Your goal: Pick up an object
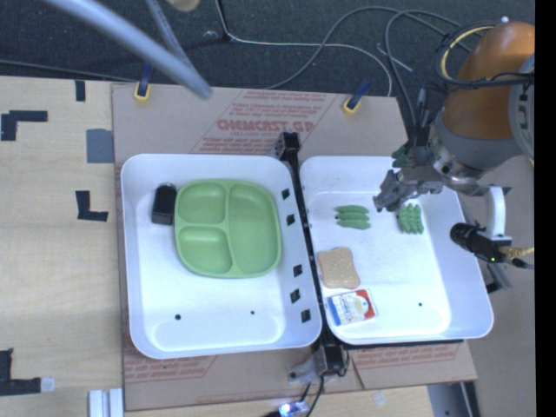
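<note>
Two bins side by side on the bench

Left bin has a divided plate with a small block just left of it. Right bin has pea pods at the back, cracker in front, carton nearest.

We see even, bright overhead light with soft, faint shadows. The 2 white bins glare slightly. A grey bar at the upper left is blurred, and fine detail looks soft throughout.
</note>
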Action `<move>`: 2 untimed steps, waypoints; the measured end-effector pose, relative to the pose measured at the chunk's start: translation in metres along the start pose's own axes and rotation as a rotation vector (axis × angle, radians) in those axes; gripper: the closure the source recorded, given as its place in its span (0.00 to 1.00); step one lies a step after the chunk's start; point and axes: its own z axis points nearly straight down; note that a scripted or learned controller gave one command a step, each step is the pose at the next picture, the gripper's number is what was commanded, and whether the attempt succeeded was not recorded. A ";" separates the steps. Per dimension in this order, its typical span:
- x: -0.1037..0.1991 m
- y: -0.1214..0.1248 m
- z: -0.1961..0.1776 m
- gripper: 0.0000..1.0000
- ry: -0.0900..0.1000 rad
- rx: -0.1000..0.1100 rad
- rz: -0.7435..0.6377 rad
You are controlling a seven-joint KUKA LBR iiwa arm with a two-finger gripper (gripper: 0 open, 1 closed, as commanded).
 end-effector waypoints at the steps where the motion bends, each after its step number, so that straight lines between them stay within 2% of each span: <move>1: 0.051 -0.011 0.018 1.00 0.002 0.007 -0.004; 2: 0.103 -0.040 0.030 1.00 0.002 0.008 -0.004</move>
